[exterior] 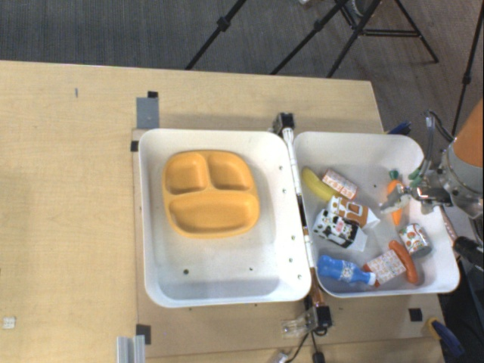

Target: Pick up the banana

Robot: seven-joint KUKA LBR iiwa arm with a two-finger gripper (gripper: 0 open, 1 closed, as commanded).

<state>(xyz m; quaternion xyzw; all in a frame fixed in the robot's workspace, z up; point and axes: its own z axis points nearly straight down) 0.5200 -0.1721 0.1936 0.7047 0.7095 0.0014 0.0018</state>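
We see a light wooden bench filling most of the view, matte and evenly lit. At 12 o'clock, dark grey carpet floor. Black tripod legs cross the carpet toward 1 o'clock, where a stand base sits. Grey metal brackets are on the bench.

Bright even overhead light, soft faint shadows inside the bins, mild glare on white, slightly soft focus
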